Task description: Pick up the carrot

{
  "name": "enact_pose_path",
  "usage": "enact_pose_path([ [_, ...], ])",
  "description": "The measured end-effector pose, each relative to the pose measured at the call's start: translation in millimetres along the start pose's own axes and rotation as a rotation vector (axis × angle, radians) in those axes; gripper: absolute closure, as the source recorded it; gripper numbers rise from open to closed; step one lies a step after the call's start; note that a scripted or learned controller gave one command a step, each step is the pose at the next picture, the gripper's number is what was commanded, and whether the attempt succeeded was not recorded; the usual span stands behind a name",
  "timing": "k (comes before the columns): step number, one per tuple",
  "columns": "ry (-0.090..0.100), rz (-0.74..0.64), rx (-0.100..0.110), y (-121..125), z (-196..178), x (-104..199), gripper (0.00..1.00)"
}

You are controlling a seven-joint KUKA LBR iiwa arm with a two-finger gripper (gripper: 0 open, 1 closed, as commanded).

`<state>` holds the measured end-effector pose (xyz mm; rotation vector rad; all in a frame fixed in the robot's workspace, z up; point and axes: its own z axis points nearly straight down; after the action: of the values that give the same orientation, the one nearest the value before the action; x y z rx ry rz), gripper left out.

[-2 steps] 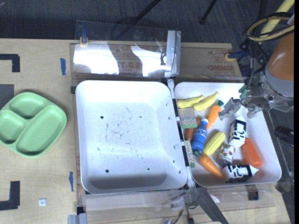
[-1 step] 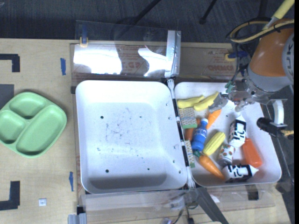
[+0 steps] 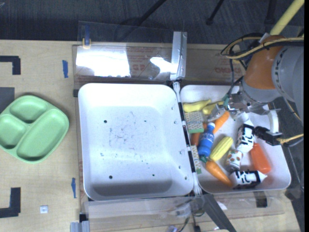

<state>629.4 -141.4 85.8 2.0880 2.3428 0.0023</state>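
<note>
The gripper (image 3: 235,105) hangs over the right bin (image 3: 285,173), beside a carrot (image 3: 220,121); whether it's wide or narrow I cannot tell. Next: descend and close.

Camera view — single fixed camera above the bench (image 3: 38,62), angled down at a slant. Frame takes in both white bins — left bin (image 3: 96,100), right bin (image 3: 282,170) — at moderate range. Arm (image 3: 285,76) enters from frame right.
</note>
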Motion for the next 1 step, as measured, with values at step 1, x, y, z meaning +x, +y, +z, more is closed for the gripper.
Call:
enact_pose_path([
  [1,-0.002,-0.001,-0.005,1.6,-11.9,-0.1,1.0],
])
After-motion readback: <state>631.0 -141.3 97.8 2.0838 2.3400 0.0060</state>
